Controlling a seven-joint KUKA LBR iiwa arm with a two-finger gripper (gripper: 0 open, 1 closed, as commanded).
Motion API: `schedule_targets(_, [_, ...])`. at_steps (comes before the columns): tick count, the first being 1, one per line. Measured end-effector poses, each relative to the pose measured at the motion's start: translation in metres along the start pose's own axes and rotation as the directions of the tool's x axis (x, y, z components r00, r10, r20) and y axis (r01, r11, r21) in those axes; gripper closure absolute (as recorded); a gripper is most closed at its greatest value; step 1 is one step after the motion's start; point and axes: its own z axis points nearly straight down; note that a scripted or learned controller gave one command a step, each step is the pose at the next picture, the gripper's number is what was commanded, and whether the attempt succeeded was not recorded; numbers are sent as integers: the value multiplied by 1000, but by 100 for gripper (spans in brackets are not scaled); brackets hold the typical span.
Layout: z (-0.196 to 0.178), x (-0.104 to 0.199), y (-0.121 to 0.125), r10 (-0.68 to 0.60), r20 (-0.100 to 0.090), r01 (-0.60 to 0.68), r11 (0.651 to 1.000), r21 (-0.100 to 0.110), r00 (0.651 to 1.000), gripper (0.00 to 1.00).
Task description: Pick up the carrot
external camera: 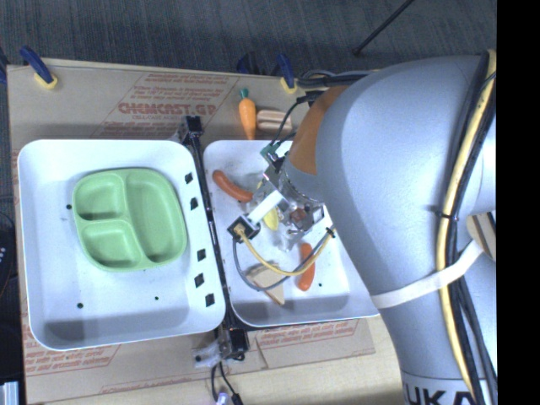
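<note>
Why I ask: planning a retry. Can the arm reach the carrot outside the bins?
Probably yes: the carrot lies uncovered on the cardboard just past the right bin's rim; the tool, inside that bin, must lift over it.

Dark grey carpet floor (126,11) behind cardboard-topped bench (110,99).

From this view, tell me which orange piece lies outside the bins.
The carrot with the green top, lying on the cardboard behind the right bin. The other orange pieces sit inside that bin.
</note>
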Motion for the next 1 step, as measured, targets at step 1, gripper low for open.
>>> schedule_targets(1, [-10,0,-1,-6,2,6,1000,6,1000,100])
